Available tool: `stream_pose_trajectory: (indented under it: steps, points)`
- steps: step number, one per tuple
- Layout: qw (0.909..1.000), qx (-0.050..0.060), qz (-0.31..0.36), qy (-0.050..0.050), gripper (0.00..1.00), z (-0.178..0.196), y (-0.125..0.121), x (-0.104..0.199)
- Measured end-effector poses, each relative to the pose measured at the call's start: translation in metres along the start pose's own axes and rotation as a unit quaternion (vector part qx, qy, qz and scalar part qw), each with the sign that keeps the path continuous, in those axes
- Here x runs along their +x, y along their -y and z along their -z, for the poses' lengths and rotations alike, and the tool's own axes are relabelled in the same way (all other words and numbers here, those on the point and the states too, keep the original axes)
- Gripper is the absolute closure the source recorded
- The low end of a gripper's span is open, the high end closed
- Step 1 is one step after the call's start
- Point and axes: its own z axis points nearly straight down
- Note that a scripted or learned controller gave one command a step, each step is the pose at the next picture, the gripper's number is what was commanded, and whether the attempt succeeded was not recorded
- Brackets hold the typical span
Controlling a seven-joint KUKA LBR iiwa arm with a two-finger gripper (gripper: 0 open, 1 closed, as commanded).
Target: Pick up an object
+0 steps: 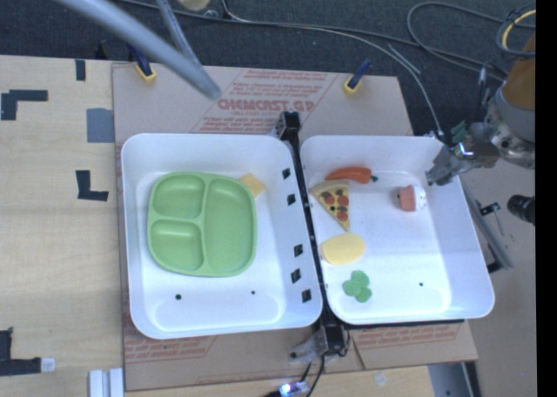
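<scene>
The pincer is hovering over the right bin's far right rim, its grip state impossible to tell, while a pink-and-white toy is lying just beside it in the bin.

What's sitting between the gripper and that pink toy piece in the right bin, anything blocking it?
Nothing visible blocks it. The gripper hangs at the right bin's upper right rim, and the pink piece lies just left and below it, with bare white floor between. The red pepper and pizza slice sit further left.
</scene>
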Motion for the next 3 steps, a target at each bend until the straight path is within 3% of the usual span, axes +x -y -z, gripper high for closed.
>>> stream_pose_trajectory:
  steps: [3]
  points:
    - [1.0000, 0.003, 0.002, -0.001, 1.00, -0.023, 0.015, 0.159]
